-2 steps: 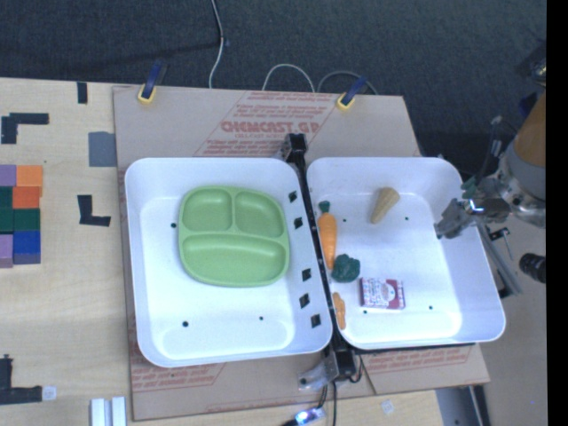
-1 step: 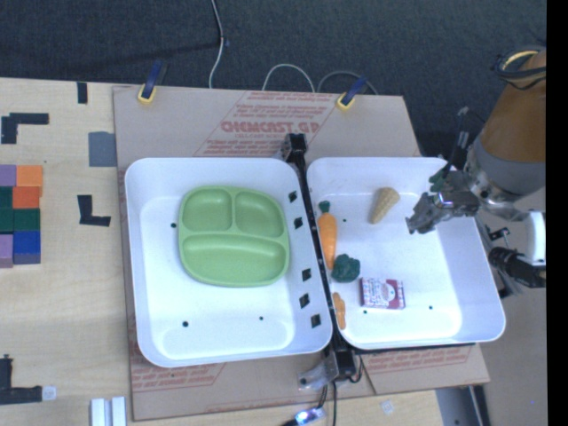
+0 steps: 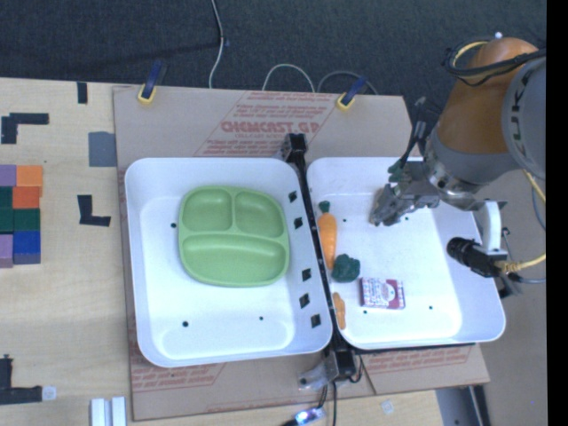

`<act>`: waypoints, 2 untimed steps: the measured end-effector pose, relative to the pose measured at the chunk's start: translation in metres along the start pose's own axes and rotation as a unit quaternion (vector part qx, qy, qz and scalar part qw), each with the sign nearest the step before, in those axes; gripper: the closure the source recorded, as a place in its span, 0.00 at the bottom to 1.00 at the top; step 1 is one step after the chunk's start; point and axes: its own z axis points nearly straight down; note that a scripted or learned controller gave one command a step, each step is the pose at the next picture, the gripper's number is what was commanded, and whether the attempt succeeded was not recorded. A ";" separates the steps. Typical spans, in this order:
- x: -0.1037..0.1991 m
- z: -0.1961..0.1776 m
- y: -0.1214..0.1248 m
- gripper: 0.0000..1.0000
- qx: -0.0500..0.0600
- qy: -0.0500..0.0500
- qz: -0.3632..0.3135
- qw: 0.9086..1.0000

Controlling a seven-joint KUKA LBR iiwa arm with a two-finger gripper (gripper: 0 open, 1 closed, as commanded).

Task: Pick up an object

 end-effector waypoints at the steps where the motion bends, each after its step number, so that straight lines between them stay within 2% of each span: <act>1: 0.057 -0.004 0.007 1.00 0.000 0.000 0.000 1.000; 2: 0.116 0.011 0.020 1.00 0.000 -0.001 0.000 1.000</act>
